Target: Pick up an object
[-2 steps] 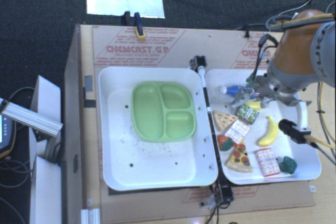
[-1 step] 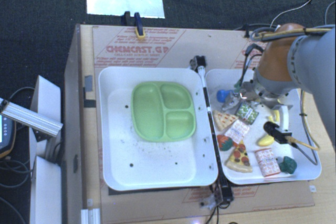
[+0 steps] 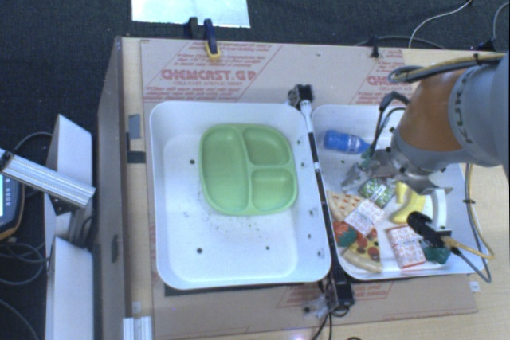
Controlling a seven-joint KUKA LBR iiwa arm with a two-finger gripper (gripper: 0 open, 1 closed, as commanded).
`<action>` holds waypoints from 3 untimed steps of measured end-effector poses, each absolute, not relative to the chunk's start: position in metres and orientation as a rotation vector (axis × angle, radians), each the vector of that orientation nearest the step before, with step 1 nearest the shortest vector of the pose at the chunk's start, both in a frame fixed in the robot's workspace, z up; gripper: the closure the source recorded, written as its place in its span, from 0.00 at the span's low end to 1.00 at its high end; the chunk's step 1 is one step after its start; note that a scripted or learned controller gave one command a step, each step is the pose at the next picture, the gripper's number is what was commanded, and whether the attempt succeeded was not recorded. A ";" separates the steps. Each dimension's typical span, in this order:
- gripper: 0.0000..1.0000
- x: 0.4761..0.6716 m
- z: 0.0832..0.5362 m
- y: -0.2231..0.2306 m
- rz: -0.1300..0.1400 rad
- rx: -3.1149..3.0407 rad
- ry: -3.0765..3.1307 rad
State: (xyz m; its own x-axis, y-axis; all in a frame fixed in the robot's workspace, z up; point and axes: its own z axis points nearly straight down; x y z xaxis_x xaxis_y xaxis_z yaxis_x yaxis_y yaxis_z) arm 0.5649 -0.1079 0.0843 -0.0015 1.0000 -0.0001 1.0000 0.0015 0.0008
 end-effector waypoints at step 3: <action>0.00 0.527 0.084 -0.154 -0.001 2.220 2.222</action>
State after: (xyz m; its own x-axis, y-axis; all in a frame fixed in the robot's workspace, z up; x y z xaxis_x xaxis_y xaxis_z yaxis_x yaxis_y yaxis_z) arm 0.5271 -0.1536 0.0841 -0.0007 1.0000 -0.0008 1.0000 0.0007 0.0004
